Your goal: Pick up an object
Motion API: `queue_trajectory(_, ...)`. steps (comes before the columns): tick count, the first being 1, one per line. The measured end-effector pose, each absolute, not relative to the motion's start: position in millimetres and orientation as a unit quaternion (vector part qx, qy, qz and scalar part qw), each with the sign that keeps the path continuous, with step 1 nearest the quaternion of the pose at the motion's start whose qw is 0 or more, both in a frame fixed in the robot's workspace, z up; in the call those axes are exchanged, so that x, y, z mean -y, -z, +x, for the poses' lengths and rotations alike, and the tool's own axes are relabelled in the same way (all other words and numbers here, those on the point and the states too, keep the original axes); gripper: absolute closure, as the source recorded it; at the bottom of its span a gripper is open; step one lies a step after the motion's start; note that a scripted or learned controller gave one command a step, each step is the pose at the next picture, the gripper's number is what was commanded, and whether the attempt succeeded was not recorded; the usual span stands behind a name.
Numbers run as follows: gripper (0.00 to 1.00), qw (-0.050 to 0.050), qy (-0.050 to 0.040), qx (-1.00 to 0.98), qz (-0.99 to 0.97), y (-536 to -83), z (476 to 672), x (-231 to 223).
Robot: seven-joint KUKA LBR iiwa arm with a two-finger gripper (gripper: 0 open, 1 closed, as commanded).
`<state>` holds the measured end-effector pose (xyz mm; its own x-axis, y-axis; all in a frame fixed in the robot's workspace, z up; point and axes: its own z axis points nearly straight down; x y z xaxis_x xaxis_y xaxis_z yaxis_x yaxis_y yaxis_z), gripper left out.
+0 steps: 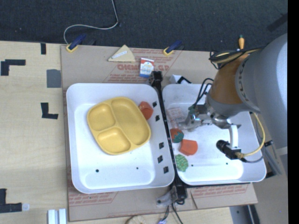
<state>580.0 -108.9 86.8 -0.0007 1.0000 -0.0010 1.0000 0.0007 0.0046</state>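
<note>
As you look at the right bin [252,171], gripper [192,118] hangs just above orange block [188,147]; finger state: can't tell.

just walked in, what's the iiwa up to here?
The arm is reaching into the right bin, its gripper low near the bin's left side, just above an orange block, a small red-and-teal piece and a green piece. Nothing visibly grasped. The left bin holds a yellow divided tray with an orange item beside it.
</note>
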Motion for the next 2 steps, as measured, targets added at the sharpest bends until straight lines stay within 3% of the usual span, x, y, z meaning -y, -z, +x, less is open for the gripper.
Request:
queue_trajectory(1, 0.00, 0.002, -0.0021, -0.708, 0.707, -87.1, 580.6, 108.0)
queue_trajectory(2, 0.00, 0.002, -0.0009, -0.708, 0.706, -85.8, 642.1, 97.8)
